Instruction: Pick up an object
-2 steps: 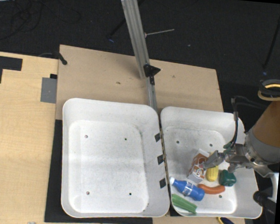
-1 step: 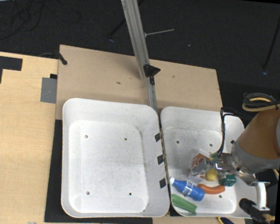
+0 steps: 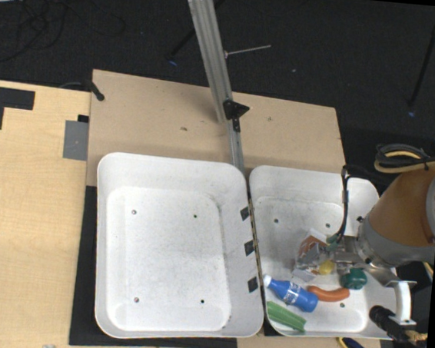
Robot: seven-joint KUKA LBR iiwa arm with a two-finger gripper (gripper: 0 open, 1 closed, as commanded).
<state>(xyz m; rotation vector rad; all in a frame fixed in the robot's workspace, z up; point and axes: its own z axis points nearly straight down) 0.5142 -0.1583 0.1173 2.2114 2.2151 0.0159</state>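
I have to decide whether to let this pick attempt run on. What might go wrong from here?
The gripper sits low in the right bin over a tight cluster: it may well close on several things, or none. The blue bottle, orange piece and green block lie close together near the bin's front edge, so a nudge might scatter them.

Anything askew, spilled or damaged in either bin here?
Nothing is spilled or visibly broken. The objects crowd the right bin's lower right: blue bottle, orange piece, green piece, teal piece. The claw sits low among them.
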